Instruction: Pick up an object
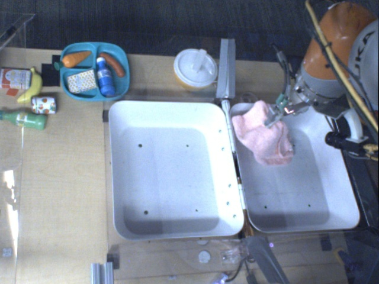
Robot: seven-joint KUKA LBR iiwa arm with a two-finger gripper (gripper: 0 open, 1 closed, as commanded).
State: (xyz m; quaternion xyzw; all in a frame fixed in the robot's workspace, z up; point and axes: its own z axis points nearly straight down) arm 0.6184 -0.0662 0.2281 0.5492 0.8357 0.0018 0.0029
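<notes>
We see the grey arm (331, 78) reaching in from about two o'clock, its orange band (337, 37) bulging at the upper right corner above the wrist. The wrist slants down toward eight o'clock and ends in the gripper (277, 116), whose dark tips sit low at the near end of the limb. From our slanted vantage the fingertips are too small and too dark for us to judge their spacing.

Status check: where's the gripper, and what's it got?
Gripper down on pink cloth, right bin, far-left corner. Grasp unconfirmed. Nothing else near the cloth.
</notes>
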